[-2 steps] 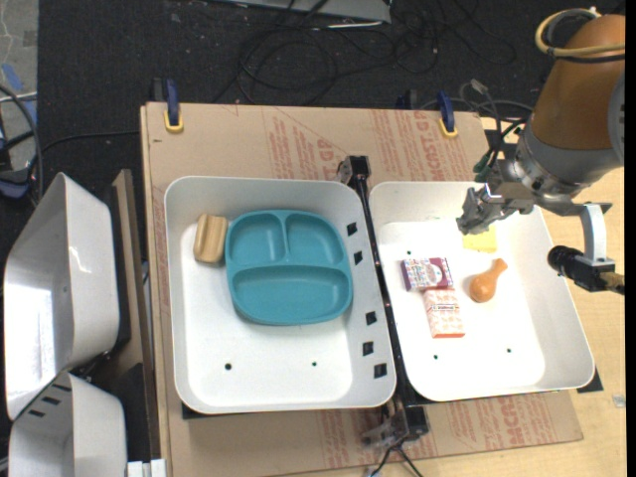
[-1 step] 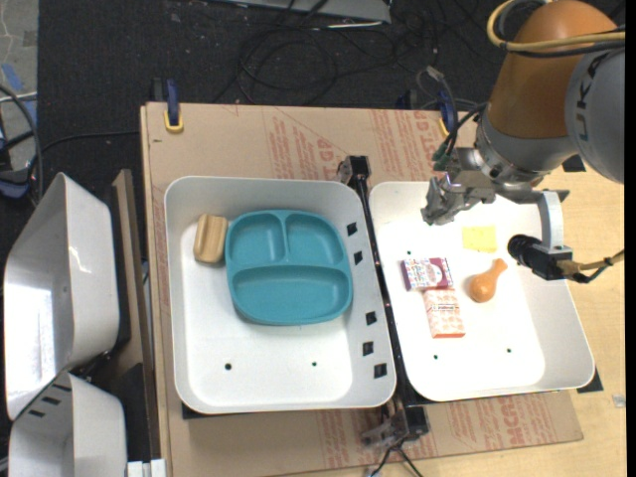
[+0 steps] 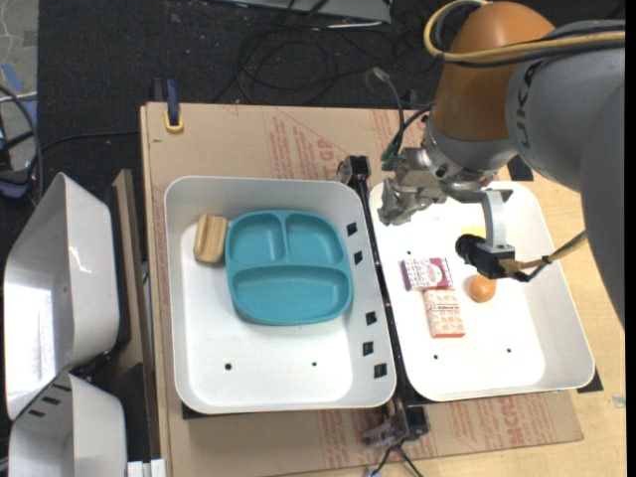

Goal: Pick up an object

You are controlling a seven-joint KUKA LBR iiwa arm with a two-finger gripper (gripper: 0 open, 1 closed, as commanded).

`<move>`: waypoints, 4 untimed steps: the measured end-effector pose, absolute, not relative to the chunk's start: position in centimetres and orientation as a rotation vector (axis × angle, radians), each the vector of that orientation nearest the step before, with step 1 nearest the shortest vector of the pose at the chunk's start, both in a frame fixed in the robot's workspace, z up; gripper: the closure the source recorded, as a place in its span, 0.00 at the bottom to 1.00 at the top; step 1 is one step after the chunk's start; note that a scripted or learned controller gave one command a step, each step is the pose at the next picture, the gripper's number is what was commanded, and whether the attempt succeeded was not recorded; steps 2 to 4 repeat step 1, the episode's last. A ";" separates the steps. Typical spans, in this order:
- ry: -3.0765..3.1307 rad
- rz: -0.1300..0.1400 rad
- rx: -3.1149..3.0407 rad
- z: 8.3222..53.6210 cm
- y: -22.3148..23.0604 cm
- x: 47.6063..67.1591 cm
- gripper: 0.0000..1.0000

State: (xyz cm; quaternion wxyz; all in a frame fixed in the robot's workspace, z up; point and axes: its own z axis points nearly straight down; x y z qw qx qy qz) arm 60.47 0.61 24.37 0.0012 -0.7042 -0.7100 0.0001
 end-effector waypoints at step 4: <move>-2.230 -0.005 -2.213 24.6 5.3 62.5 1.00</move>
